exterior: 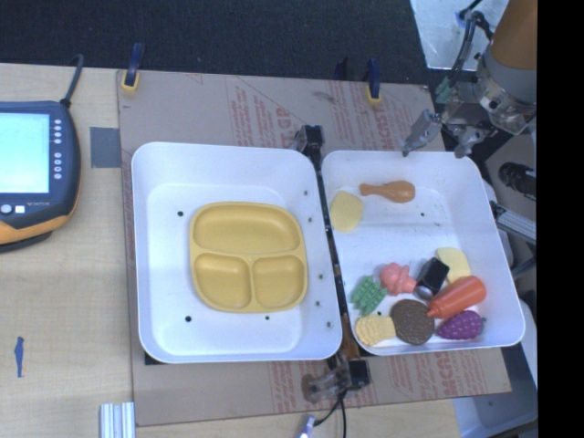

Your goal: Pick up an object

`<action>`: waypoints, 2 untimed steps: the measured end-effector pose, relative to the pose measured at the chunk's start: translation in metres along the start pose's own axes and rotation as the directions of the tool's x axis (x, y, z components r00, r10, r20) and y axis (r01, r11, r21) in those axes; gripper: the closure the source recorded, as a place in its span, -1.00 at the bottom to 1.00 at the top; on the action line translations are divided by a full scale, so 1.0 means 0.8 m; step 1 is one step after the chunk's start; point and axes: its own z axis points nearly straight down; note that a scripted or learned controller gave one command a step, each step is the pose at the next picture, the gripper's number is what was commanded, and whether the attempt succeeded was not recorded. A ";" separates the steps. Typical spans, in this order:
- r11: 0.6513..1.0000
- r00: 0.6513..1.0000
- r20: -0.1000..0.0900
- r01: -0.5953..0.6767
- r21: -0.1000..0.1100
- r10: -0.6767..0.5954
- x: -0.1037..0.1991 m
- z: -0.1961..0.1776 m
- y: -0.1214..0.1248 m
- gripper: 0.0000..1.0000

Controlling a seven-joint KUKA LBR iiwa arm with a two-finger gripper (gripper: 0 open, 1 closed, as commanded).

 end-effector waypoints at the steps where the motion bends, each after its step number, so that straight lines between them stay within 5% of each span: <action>1: 1.000 1.000 -0.001 0.000 0.002 0.000 -0.034 0.147 -0.117 -1.00; 2: 1.000 1.000 0.000 0.001 0.001 -0.001 0.006 0.235 -0.021 -1.00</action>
